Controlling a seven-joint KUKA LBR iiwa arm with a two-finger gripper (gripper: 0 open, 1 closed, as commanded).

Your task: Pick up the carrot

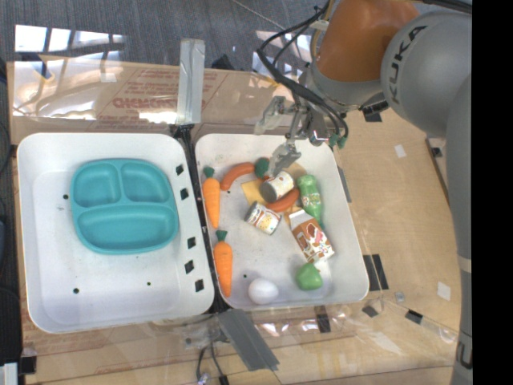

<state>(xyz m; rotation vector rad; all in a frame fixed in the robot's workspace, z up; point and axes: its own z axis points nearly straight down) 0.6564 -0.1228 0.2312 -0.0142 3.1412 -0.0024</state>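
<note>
Two carrots lie along the left wall of the right bin (345, 215): one carrot (211, 201) higher up and a second carrot (223, 265) below it, both with green tops pointing away from me. My gripper (285, 156) hangs over the bin's upper middle, above the sausage (238, 174) and a small can (277, 187), well right of the carrots. Nothing shows between its fingers.
The right bin also holds a second small can (262, 217), a red carton (310, 240), green vegetables (310, 196), a green pepper (309, 277), a yellow cheese piece (253, 191) and a white egg (262, 290). A teal divided plate (123, 205) lies in the left bin (48, 295).
</note>
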